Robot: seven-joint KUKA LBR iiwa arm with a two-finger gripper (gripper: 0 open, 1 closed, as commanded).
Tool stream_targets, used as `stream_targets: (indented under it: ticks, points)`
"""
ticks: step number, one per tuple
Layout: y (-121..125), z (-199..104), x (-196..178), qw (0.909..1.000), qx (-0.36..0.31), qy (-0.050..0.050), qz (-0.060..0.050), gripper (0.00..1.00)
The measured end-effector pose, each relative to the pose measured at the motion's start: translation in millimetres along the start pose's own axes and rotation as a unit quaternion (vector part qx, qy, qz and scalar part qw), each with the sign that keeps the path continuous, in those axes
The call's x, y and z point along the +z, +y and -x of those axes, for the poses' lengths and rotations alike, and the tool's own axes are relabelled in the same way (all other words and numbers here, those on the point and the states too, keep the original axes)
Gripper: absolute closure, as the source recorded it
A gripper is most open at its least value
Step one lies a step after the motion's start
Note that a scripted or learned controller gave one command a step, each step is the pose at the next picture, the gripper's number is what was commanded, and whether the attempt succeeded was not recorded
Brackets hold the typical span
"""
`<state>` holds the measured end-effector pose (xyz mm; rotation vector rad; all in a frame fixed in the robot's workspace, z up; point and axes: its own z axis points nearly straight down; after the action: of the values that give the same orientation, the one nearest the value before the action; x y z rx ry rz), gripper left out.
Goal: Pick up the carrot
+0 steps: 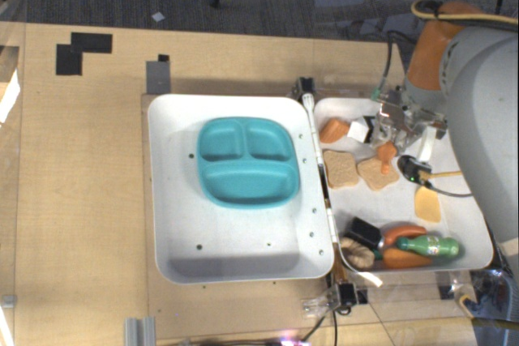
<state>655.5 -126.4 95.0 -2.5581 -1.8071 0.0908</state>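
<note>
The gripper (389,140) hangs over the far half of the right bin (478,235), and a small orange carrot (388,151) sits pinched between its fingers, just above two bread slices (359,170). An orange chunk (334,130) lies near the far left corner. A green bottle (428,245) rests along the near edge. The left bin (170,174) carries a teal divided plate (246,161).

Even bright overhead light, soft shadows; slight blur, glare on white bins (162,198).
</note>
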Motion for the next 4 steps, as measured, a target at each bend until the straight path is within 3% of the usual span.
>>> stream_targets:
  ticks: [1,2,3,4]
  points:
    - [-1,16,1,0.9707,0.239,0.023,-0.007,1.0]
    - [-75,46,-38,0.9099,0.414,0.028,0.008,1.0]
    - [-75,46,-38,0.9101,0.413,0.028,0.008,0.0]
    - [-114,36,8,0.941,0.336,0.031,0.022,0.0]
